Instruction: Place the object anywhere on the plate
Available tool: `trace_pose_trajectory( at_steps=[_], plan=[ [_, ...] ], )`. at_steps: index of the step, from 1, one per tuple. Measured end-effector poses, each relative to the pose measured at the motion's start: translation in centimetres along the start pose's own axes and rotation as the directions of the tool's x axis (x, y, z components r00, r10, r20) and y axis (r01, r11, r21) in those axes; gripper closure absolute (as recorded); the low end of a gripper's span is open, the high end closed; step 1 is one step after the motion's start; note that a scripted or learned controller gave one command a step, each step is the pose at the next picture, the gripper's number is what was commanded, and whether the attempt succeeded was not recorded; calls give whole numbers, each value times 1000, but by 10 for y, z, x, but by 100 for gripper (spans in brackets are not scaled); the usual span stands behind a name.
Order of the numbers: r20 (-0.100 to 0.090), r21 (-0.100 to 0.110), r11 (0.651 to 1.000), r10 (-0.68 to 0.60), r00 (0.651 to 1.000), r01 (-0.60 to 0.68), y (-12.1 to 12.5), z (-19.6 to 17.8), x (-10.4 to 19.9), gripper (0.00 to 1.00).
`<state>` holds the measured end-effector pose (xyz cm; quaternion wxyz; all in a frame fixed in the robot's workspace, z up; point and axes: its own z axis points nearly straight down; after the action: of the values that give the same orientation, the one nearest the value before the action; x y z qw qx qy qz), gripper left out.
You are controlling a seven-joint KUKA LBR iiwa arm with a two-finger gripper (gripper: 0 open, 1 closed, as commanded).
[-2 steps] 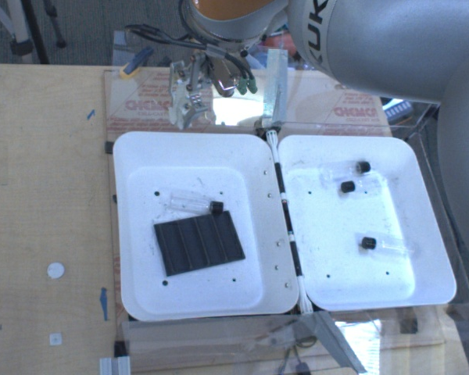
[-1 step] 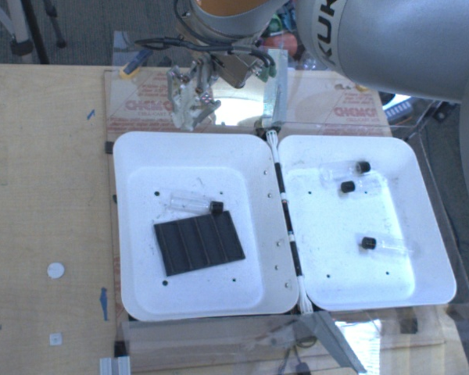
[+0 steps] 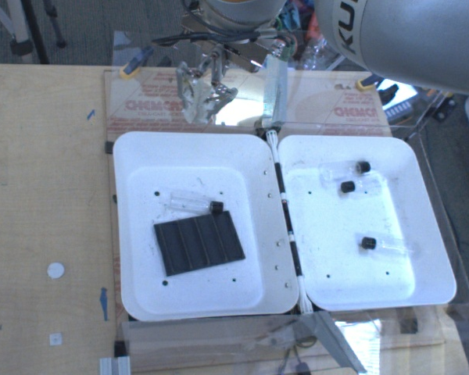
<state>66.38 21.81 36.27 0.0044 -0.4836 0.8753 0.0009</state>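
Observation:
A dark ribbed plate [image 3: 199,243] lies flat in the left bin [image 3: 133,209]. One clear vial with a black cap [image 3: 195,201] rests on the bin floor just behind the plate's far edge, its cap touching or nearly touching that edge. My gripper [image 3: 205,96] hangs high over the bench behind the left bin's back rim, well away from the vial and the plate. It stands open with nothing between its fingers.
The right bin [image 3: 430,225] holds three more clear vials with black caps [image 3: 363,166], [image 3: 347,186], [image 3: 369,243]. A raised divider [image 3: 285,225] runs between the bins. Printed cardboard [image 3: 141,104] lies behind them, and bare wooden bench stretches to the left.

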Motion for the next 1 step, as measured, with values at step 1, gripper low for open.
trace_pose_trajectory(
  at_steps=[1],
  plan=[
    [0,0,983,-184,983,184,-2,-29,-2,100]
  ],
)
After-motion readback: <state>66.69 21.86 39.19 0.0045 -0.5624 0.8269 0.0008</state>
